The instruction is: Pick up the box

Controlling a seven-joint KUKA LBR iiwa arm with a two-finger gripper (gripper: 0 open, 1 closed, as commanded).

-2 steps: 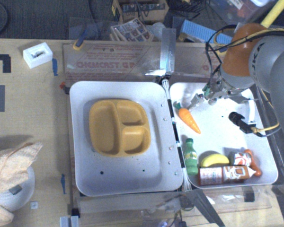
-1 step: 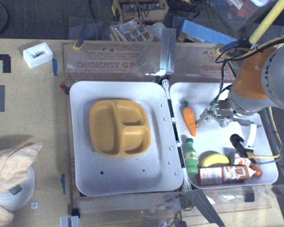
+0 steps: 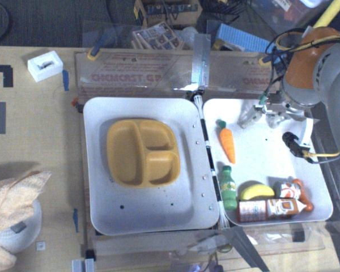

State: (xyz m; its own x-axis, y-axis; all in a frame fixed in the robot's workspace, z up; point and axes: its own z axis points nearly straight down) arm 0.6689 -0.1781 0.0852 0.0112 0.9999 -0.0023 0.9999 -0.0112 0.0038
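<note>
My fingers hovered over the right bin's far end; their state could not be determined. The box lay at the near edge, touching the banana. Risk: crowding could cause a misgrasp.

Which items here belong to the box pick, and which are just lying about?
Job:
box, lying in the right bin
pincer, above that bin's far end

Lying about:
carrot
green bottle
banana
yellow divided tray in the left bin
</note>
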